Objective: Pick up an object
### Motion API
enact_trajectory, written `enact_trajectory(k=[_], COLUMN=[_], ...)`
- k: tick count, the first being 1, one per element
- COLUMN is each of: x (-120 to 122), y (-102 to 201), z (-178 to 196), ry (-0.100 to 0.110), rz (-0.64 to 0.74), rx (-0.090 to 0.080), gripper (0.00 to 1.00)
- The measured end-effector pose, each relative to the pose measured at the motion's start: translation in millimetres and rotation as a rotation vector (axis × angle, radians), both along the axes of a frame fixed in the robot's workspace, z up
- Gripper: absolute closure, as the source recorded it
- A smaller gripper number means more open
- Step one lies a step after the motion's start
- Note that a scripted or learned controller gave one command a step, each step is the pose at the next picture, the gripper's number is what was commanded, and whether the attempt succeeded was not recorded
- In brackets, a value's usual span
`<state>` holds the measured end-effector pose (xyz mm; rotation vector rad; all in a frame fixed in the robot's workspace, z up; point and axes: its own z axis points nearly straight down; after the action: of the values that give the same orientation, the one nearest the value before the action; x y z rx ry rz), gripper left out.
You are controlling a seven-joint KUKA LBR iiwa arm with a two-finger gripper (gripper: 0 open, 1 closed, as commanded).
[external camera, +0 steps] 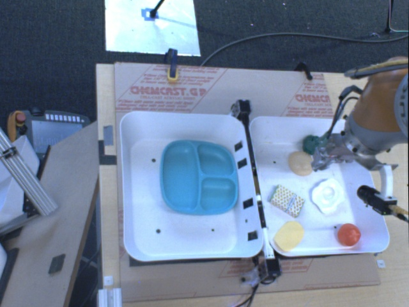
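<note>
Cream ball (300, 163), round, pale, matte, in right bin (275, 133), upper left part. Hand (317, 157) just right of ball, touching or nearly; grip state cannot tell. Teal thing (310, 144) just behind hand. Left bin (140, 139) holds blue divided plate (198, 176). Bins on tan surface (192, 85); dark carpet (51, 31) beyond.

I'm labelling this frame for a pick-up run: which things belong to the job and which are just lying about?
Job:
gripper
cream ball
green object
fried egg toy
patterned block
yellow disc
red ball
right bin

Lying about:
blue divided plate
left bin
</note>
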<state>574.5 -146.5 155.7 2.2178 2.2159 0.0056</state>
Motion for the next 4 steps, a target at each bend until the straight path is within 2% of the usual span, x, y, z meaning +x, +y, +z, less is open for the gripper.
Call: enact_trajectory(k=[1,2,4], x=[2,3,16], y=[-5,-5,96], z=[64,84,65], ry=[-0.002,0.002,0.005], rz=[0.004,0.005,0.010], rx=[-0.001,0.001,0.004], gripper=[1.00,1.00,1.00])
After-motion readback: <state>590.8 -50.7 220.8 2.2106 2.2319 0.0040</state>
